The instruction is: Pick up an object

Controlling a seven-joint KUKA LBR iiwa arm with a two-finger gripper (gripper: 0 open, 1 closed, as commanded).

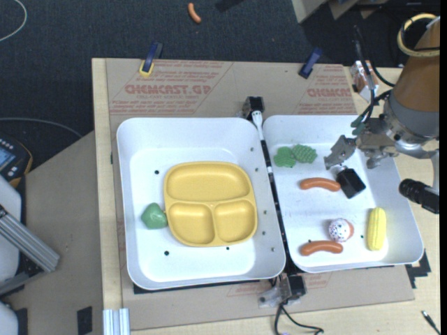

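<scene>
Nearest in right bin (408,246), sausage (321,248), ball (340,229), corn (376,228), second sausage (319,184) behind them, gripper (349,173) above it, finger spacing can't tell, green leaf (295,155) further back, left bin (133,187) with yellow tray (209,202), green lump (154,216)

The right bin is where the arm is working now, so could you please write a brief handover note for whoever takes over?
Gripper: low over the right bin, above the upper sausage; nothing seen held.
Right bin: green leafy toy, lower sausage, spotted ball, corn cob.
Left bin: yellow divided plate, green piece beside it.
Done: no pick yet.
Left: grasp and lift one object.
</scene>
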